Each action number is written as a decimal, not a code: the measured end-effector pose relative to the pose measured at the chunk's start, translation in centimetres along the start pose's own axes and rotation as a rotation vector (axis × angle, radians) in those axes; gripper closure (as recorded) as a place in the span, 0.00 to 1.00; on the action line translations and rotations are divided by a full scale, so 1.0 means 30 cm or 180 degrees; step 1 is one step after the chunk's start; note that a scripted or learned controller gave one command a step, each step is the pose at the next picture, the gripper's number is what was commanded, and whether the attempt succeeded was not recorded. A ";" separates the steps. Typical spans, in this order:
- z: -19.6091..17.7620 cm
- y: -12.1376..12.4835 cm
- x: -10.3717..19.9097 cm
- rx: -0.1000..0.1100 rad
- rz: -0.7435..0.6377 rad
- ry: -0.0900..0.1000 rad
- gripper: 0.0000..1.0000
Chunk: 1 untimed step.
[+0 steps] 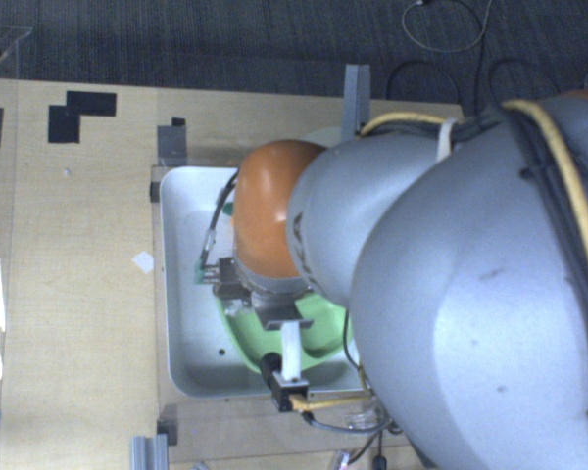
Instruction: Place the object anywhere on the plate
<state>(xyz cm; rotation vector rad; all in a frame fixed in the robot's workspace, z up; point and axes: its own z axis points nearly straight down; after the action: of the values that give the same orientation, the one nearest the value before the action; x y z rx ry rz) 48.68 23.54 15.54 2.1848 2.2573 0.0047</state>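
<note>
Arm (451, 272): large grey body with orange band (265, 213), entering from 3 o'clock, covering most of the right half of the view.
Wrist position: directly above the shallow white plastic bin (181, 262), over the pale green round plate (318, 326).
Gripper: hidden beneath the wrist housing; open or closed state cannot be told.
Object: location cannot be told; nothing identifiable as the object on the exposed bin floor or the exposed part of the plate.
Plate: lies in the bin toward 5 o'clock; seen as a green crescent around the wrist, remainder covered by the arm.
Step in hand (judgement): either final approach over the plate or release onto it; not distinguishable from this view.
Next move (judgement): if loaded, lower vertically and release inside the plate rim; if already released, retract straight up.
Bin walls: left wall at 9 o'clock and near wall at 6 o'clock, both close to the plate.
Cables (216, 228): dark loops hanging off the wrist at 9 o'clock, above the bin floor.
Open room: bare bin floor from 9 to 11 o'clock of the wrist; little margin toward 6 o'clock.
Bench (69, 292): light wooden surface beyond the bin at 9 o'clock.
</note>
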 end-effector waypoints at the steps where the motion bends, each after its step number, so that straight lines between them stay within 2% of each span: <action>1: -0.690 0.000 -0.125 -0.0013 -0.0852 0.0001 1.00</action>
<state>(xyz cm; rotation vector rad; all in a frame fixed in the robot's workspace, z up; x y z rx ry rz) 48.75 19.74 36.25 1.8623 2.5261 0.0095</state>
